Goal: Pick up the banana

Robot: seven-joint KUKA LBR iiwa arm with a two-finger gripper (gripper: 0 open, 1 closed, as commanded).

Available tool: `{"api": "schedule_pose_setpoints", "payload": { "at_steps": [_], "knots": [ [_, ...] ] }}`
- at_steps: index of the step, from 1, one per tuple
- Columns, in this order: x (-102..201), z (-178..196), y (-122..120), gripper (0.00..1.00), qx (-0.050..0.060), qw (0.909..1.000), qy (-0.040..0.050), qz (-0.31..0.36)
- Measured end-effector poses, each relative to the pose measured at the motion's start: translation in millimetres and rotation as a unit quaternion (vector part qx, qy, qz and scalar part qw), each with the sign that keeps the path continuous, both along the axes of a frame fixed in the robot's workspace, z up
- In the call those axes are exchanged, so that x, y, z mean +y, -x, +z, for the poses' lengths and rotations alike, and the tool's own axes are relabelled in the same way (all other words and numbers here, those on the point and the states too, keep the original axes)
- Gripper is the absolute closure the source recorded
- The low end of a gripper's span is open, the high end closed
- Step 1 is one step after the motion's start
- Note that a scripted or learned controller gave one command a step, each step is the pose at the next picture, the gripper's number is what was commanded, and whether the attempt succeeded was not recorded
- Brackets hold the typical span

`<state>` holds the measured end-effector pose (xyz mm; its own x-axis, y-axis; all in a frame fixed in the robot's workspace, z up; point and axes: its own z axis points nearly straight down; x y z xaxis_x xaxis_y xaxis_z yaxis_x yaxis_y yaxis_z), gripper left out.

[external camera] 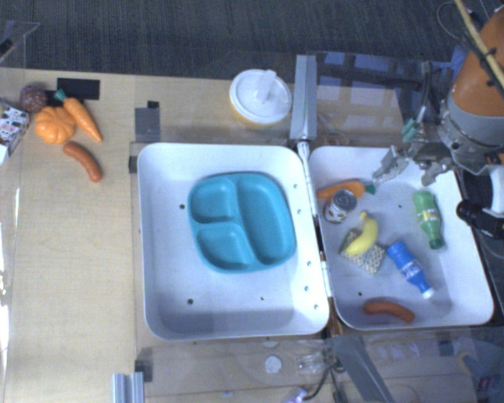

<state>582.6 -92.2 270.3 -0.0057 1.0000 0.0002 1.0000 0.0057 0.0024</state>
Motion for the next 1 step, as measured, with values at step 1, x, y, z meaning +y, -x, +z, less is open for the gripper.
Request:
{"api": "schedule_pose_setpoints", "payload": {
  "at_steps": [1],
  "knots": [
    [11.6, -86.4, 12.2, 0.0, 0.0, 0.9961, 0.0, 0.088]
  ]
}}
